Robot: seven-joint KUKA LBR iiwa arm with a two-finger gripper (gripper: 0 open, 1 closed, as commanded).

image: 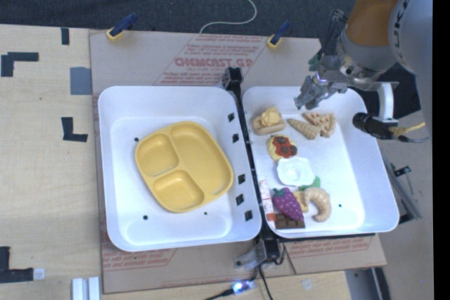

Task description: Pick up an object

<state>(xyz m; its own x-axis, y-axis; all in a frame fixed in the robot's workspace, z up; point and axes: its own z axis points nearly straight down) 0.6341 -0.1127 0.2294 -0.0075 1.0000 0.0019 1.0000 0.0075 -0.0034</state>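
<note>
Camera view, from above the table, showed 2 white bins side by side on a cardboard sheet. The left bin (pixel 116 151) held 1 yellow divided tray (pixel 184 165) with 3 compartments, lying at a slant. The right bin (pixel 365 172) held 7 small toy foods: 1 tan pastry (pixel 268 120) near the divider, 1 ridged tan piece (pixel 313 125) beside it, 1 round piece with red topping (pixel 282 147), 1 white fried egg (pixel 293 170), 1 purple grape bunch (pixel 287 201), 1 pale curved croissant-like piece (pixel 318 202), and 1 dark brown block (pixel 288 221) at the near edge. 2 clamps with blue handles pinned the far edge of the cardboard. The arm (pixel 383 10) reached in from the right, its orange band high and wrist angled down and left. Its claw (pixel 310 96) hung over the far part of the right bin, just above the ridged tan piece; how far it was open could not be told, and nothing showed between its fingers.
</note>
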